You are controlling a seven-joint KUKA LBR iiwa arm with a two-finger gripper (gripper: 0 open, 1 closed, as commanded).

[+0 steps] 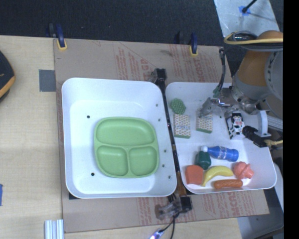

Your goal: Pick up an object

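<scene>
In the right bin, your claw hangs low over the upper part, and you cannot tell whether it has hold of anything. Nearest, touching or just beside it, lies the green-patterned sponge pad; it looks light, soft and flat, so take it across its short edges. The blue bottle lies further forward, probably smooth and apt to roll.

Single fixed camera above bench, looking down at slant. Near enough to frame both bins whole. Gripper sits right of centre, upper part of frame; right bin beneath it, left bin off to its left. Arm enters from right edge.
</scene>
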